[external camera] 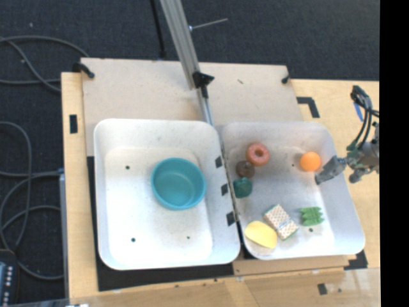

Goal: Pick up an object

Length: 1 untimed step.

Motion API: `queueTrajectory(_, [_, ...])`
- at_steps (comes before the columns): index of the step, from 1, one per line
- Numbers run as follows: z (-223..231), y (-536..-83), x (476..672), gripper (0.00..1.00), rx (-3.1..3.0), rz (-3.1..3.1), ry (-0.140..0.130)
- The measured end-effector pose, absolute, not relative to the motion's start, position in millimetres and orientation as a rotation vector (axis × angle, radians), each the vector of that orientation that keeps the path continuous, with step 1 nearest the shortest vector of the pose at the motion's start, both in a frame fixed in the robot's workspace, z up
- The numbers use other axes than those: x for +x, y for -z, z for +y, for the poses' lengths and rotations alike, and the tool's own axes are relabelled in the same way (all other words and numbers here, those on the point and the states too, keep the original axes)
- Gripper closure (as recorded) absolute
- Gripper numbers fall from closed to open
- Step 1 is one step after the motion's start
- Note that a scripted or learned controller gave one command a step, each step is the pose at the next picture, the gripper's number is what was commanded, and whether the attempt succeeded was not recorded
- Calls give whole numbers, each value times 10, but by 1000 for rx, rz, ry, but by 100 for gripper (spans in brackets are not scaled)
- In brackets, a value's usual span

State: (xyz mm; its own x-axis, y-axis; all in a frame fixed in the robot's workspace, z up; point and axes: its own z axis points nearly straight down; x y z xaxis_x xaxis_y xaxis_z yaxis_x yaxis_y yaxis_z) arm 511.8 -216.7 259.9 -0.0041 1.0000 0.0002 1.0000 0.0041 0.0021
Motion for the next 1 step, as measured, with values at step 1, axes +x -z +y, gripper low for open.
queueTrajectory(1, [-2165, -2599, 5119, 0, 2216, 2225, -4])
